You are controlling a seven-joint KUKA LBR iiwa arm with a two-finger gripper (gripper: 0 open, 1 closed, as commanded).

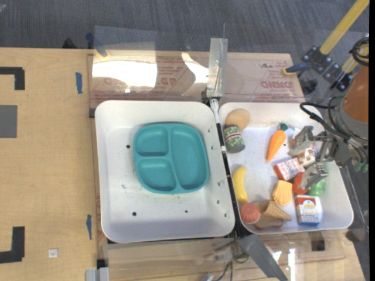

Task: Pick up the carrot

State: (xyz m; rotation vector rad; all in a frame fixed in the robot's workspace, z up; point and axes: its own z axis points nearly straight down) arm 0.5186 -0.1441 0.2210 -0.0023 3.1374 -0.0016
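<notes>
The orange carrot (275,144), with a green top, lies tilted in the upper middle of the right bin (258,127). My gripper (309,154) hangs over the right side of that bin, a little to the right of the carrot and apart from it. Its fingers (303,137) stand spread open above a red and white carton (288,168), with nothing held between them.
Around the carrot lie a tan egg (237,118), a small can (233,138), a banana (239,183), a cheese wedge (282,192), a red fruit (250,212) and a juice box (308,209). The left bin (111,157) holds a teal divided plate (171,157).
</notes>
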